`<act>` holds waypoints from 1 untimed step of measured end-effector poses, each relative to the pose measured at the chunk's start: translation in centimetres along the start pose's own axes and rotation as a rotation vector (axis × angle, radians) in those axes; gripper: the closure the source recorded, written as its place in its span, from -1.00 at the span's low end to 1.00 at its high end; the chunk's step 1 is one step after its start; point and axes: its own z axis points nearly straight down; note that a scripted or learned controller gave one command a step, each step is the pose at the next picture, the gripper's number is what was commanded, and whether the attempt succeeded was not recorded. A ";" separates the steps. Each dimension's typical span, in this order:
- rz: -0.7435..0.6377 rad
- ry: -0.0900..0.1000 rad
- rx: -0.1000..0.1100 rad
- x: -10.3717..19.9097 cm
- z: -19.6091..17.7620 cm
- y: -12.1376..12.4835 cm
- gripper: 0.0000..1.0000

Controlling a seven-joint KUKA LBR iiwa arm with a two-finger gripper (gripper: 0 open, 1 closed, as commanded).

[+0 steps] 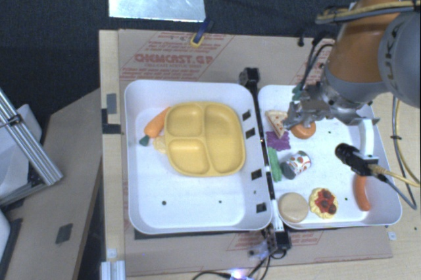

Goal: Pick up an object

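From above, the arm reaches in from the right and its end effector [301, 116] hangs low over the upper part of the right bin [381, 206], just above a sandwich wedge [276, 119] and an orange disc [304, 131]; whether it is open or closed I cannot tell, as the wrist hides it. Nearest and likeliest to be taken is the orange disc, partly tucked under the tool. It looks like light, stiff plastic toy food, smooth and apt to slip, so I would pinch it across its rim. Elsewhere in that bin lie a small can [298, 163], a bun [294, 206], a pizza piece [323, 202] and a sausage [360, 192]. The left bin [141, 206] holds a yellow divided plate [199, 139] with a carrot [156, 122] touching its edge.
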 end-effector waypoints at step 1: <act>0.001 -0.001 0.000 -0.7 1.0 -0.1 1.00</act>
